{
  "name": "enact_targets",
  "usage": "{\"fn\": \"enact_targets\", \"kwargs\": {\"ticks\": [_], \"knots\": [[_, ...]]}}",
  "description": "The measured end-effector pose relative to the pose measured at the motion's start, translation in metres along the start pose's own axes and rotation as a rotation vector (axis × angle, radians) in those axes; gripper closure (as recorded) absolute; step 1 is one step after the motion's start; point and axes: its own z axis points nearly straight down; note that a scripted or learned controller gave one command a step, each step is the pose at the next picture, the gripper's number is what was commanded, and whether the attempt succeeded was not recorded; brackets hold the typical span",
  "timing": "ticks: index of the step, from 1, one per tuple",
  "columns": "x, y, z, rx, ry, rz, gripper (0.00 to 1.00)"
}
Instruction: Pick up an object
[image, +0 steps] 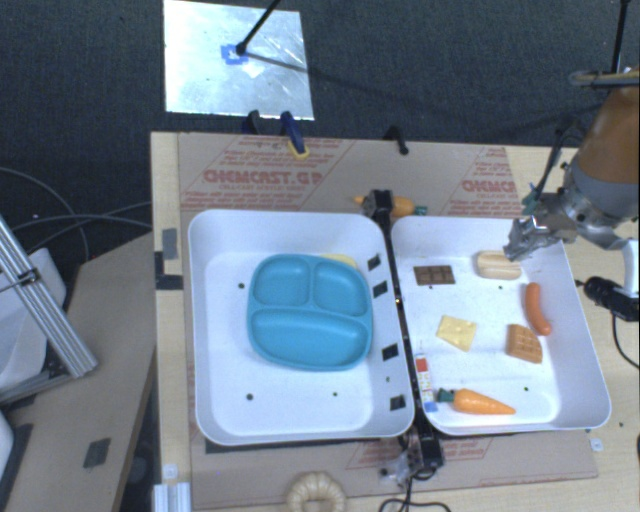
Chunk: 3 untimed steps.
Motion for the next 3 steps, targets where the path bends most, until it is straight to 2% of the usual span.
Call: {"fn": "enact_targets", "kwargs": {"ticks": [1,2,3], "knots": [[0.0,0.001,0.001,0.006,0.002,0.0,1.0],[0.039,-0.03,-0.008,0.007,0.003,-0.003,1.0],[0.067,-0.073,0.011,0.012,0.004,-0.002,1.0]]}}
